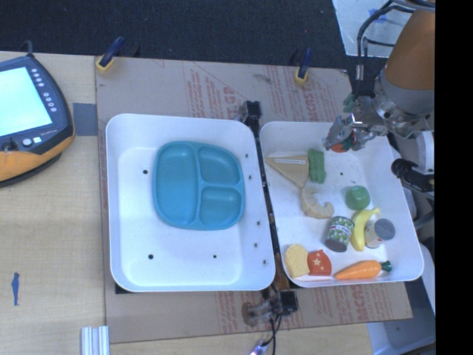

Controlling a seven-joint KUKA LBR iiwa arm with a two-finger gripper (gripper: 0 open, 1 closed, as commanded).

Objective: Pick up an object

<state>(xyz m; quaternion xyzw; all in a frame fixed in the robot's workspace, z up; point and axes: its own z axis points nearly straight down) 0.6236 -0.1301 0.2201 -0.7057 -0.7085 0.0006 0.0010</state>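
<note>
Camera view
Gripper (344,140): over the right bin's (403,198) far edge, fingers closed on a small red object (338,147).
Right bin: wedge (290,167), green piece (316,164), can (339,233), banana (361,228), carrot (359,271).
Left bin (126,213): blue tray (199,185).
Bench (52,235): pale wood; tablet (26,117) at left.

KUKA arm (410,58): broad orange band on a rounded link, grey metallic wrist section below it with a lighter silver flange. Black cables (377,21) loop from the top of the arm down its side toward the wrist. Gripper (346,135) is a small grey and dark metal assembly, details blurred, with a bit of red at its tip.
</note>
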